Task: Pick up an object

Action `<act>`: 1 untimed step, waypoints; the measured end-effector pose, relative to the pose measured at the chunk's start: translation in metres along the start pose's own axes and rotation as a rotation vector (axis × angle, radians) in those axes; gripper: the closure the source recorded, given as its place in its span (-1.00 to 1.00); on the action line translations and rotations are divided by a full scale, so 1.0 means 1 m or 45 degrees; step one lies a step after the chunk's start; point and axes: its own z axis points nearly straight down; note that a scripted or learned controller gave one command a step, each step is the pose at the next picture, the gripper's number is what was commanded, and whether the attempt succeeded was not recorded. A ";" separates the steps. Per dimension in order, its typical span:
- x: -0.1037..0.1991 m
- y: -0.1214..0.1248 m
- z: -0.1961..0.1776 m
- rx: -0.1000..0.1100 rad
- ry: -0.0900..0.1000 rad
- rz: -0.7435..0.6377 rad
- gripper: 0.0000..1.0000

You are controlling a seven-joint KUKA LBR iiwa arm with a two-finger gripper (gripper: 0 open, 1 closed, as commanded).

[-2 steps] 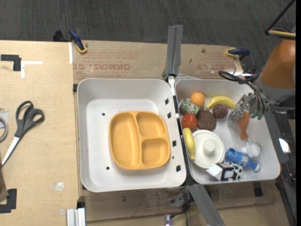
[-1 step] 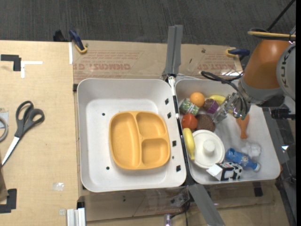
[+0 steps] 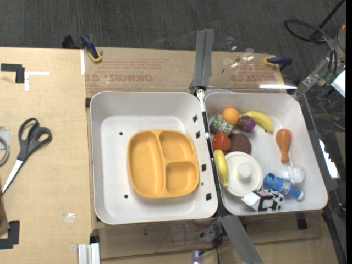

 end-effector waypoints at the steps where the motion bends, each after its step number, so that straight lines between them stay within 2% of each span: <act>1: 0.008 0.005 0.129 0.001 0.002 0.041 1.00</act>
